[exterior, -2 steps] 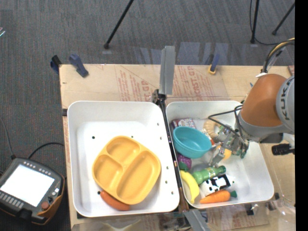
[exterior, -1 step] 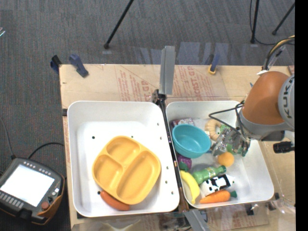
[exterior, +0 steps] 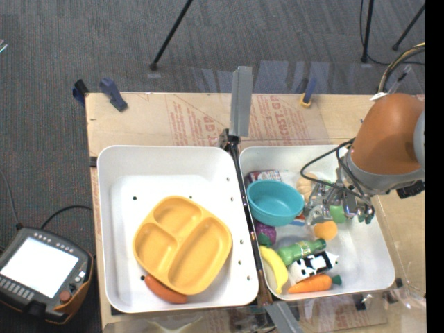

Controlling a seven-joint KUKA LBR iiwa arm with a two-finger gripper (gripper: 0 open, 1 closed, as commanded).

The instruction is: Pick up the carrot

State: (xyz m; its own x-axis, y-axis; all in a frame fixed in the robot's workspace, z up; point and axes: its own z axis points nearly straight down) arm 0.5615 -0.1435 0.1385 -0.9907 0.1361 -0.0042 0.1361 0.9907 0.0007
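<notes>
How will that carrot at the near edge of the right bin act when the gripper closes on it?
The carrot looks like a smooth, tapered plastic toy, so probably stiff and light. Its round body may roll or slip out of a pinch. It lies against the cow toy and near the bin wall, so a push would likely wedge it.

The divided plate (exterior: 183,243) lies in the left bin (exterior: 118,179). In the right bin (exterior: 380,255), the bowl (exterior: 275,201) sits toward the back left, the banana (exterior: 275,268) and carrot (exterior: 311,284) along the front, the gripper (exterior: 331,210) hanging right of the bowl.
</notes>
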